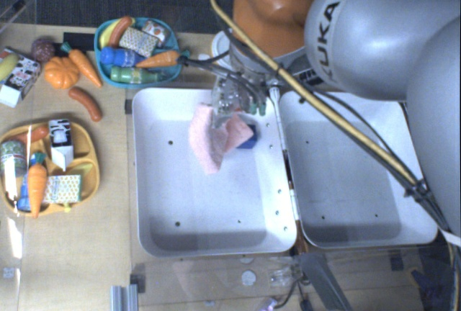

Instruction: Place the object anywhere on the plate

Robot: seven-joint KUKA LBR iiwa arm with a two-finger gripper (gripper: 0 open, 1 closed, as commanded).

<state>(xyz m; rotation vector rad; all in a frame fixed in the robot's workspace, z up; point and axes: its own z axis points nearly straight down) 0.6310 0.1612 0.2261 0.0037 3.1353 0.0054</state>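
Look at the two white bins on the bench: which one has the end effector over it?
The left bin, nearer the toy food. The end effector hangs over its upper part, at a pink cloth-like object; the right bin lies under the arm alone.

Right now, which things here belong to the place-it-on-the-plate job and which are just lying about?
Job:
- pink plate, tilted in the left bin
- blue object beside it
- tool above both

Lying about:
- blue bowl of toy food
- yellow tray of toy food
- toy pumpkin, carrot, sausage
- right bin
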